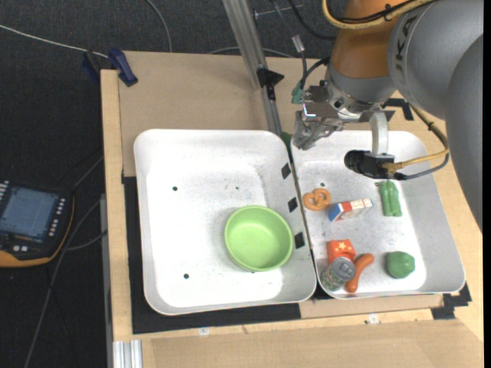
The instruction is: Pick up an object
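gripper (311, 136) hung at the right bin's (430, 205) back-left corner | can't tell its jaws, sorry | pretzel (316, 199) sat mid-bin, just below it, likely target | green bowl (258, 238) left of that bin

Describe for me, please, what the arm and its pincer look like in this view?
The arm is bulky and matte grey, with a glossy orange band above the wrist. Yellow and black cables loop around it. The pincer is small, of dull grey metal.
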Motion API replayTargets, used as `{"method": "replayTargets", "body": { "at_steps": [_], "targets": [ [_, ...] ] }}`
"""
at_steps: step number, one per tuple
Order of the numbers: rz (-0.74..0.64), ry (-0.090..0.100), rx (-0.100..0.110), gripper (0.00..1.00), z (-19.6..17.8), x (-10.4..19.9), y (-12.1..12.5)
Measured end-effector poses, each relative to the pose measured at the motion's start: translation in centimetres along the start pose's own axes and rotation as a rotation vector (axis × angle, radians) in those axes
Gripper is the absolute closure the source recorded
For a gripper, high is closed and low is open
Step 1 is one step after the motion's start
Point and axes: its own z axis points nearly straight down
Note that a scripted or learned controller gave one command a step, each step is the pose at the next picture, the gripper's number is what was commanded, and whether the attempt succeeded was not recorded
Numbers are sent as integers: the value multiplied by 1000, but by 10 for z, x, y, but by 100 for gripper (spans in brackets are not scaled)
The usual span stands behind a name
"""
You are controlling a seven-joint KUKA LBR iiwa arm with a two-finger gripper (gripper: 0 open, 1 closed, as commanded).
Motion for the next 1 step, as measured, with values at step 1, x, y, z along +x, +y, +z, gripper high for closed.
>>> {"method": "replayTargets", "body": {
  "at_steps": [1],
  "targets": [
    [-1,0,-1,100,5,61,11]
  ]
}}
